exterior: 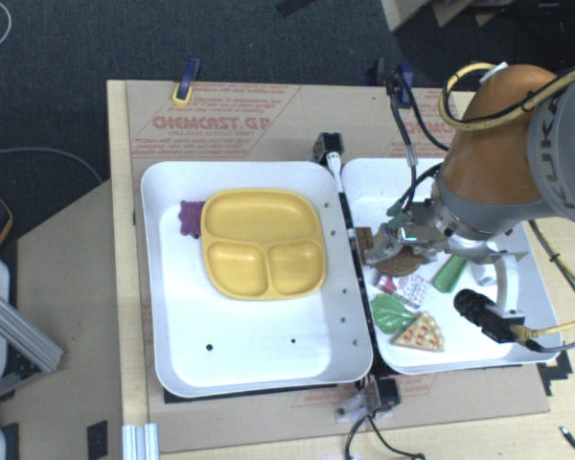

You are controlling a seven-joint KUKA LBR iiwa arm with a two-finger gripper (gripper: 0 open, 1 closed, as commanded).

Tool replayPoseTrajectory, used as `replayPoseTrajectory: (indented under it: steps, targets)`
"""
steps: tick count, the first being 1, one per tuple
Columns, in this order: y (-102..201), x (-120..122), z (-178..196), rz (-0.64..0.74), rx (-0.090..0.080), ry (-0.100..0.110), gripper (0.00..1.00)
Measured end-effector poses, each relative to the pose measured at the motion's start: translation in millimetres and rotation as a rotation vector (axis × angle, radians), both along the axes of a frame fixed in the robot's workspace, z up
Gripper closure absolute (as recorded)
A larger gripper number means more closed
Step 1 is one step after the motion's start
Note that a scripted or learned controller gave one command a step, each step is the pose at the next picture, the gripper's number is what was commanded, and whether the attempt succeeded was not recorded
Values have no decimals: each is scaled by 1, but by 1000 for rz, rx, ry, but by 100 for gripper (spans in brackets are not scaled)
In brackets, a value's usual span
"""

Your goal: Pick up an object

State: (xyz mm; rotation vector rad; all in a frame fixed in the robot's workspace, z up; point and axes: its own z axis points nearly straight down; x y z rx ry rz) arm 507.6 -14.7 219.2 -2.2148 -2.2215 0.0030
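Right bin (pixel 517 351): much of its upper part is hidden beneath the arm's orange band (pixel 494 142) and wrist; the gripper (pixel 402 242) is seen low over the bin's left side, though its state cannot be told – the tips are lost in clutter. Contents: a green cylinder (pixel 449 273), long axis slanted from lower left to upper right, partly covered by the wrist; a pizza-slice toy (pixel 420 333), tapering to the upper right; a green leaf-like piece (pixel 391 311) just beside it; a small packet (pixel 411 287) – hard to make out. Left bin (pixel 172 286): a yellow divided tray (pixel 264 241), a purple item (pixel 189 218) partly hidden at its left edge.
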Motion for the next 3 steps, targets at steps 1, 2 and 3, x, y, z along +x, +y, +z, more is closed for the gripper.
replayPoseTrajectory:
  steps: [1,2,3]
  targets:
    - [-8,-5,15,-3,-2,-7,100]
    - [-9,-6,14,-3,-1,-5,100]
    - [-9,-7,-3,-4,-1,0,100]
